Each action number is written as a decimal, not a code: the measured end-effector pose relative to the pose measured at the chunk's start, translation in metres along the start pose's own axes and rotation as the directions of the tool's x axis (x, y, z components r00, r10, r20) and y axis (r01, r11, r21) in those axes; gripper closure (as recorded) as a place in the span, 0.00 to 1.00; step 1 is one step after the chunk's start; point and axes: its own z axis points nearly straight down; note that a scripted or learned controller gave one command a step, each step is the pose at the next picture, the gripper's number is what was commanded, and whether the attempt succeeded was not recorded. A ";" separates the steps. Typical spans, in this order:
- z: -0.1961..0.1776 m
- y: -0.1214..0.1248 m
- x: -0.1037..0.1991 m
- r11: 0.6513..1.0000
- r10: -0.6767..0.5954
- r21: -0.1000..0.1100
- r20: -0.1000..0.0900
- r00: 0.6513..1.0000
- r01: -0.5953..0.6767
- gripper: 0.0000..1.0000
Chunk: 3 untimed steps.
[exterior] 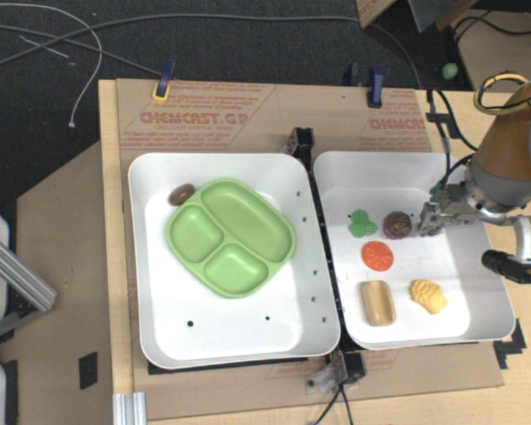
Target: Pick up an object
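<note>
We see two shallow white bins side by side on a cardboard-covered bench. The left bin (pixel 155 264) holds a green plastic tray with three compartments (pixel 231 236), and a small brown oval object (pixel 181 194) lies just beside the tray's upper left corner. In the right bin (pixel 478 312) lie a small green leafy toy (pixel 362 224), a dark reddish-brown round object (pixel 396 225), a flat orange-red disc (pixel 378 256), a tan bread-like block (pixel 378 302) and a yellow ridged piece (pixel 429 296). The grey arm with its orange band reaches in from the right, and its two-finger gripper (pixel 430 220) sits low over the right bin, just beside the reddish-brown round object. We cannot tell how far the claw is open, nor whether it has hold of anything.
</note>
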 end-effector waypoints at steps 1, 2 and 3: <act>-0.056 0.001 -0.010 1.000 0.001 -0.003 0.003 1.000 -0.001 1.00; -0.108 0.001 -0.010 1.000 -0.001 -0.002 0.002 1.000 0.001 1.00; -0.122 0.004 0.038 1.000 0.000 0.000 0.000 1.000 0.000 1.00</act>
